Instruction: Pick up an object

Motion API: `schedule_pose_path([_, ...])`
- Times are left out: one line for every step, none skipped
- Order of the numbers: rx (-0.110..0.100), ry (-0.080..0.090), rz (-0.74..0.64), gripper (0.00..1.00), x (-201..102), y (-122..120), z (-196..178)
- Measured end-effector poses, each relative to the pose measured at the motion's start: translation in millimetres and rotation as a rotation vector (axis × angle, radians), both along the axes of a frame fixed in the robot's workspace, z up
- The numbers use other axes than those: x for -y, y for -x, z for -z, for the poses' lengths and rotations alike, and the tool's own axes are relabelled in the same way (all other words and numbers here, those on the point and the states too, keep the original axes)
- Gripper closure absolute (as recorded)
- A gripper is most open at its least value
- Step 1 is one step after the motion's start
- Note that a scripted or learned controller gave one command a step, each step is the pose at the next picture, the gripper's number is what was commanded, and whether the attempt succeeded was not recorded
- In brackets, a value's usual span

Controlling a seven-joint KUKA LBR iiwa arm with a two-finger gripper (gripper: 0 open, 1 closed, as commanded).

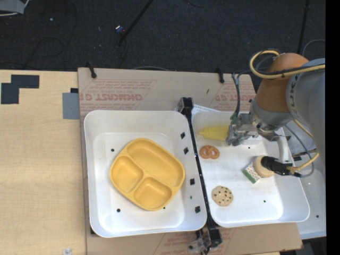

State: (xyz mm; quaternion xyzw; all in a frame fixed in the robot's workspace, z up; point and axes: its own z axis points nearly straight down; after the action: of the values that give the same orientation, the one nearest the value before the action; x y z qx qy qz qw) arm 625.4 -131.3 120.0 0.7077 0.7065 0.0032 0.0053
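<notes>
Nearest in the right bin [297,209]: a chocolate-chip cookie [222,195]. Further back, a pretzel [209,153] and a green-and-cream piece [256,170]. Beyond, the hand [235,137] low beside a yellow corn-like toy [213,134], grip impossible to tell. In the left bin [101,217], a yellow divided plate [147,173].

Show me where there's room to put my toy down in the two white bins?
Right bin: bare floor at the near right, past the cookie. Its far end is crowded with the yellow piece, pretzel, gripper and green-edged object. Left bin: the yellow divided plate takes the middle, leaving the far strip and near-left corner free.
</notes>
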Motion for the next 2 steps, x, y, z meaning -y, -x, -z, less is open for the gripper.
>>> schedule_pose_path([-0.011, -0.002, 0.001, 1.00, 7, 4, -46])
schedule_pose_path([-0.010, -0.003, -0.002, 1.00, 8, 7, -89])
